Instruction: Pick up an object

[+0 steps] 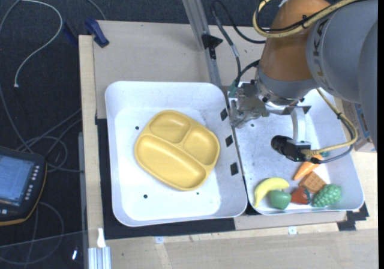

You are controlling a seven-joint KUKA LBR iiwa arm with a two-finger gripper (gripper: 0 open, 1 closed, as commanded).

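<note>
My gripper (243, 111) hangs over the upper left part of the right bin (264, 142), close to the wall between the two bins. A cluster of toy food lies in that bin's near right corner: a yellow banana (268, 187), a green apple (279, 199), a red piece (299, 196), an orange carrot (305, 169), a tan waffle-like piece (313, 182) and a bunch of green grapes (326, 195). The gripper is well apart from all of them, up and to their left. I see nothing held in it.
A yellow divided plate (177, 149) lies in the middle of the left bin (120, 142). A metal post (195, 9) rises behind the bins. The grey arm with its orange band (300, 33) covers the far right of the right bin.
</note>
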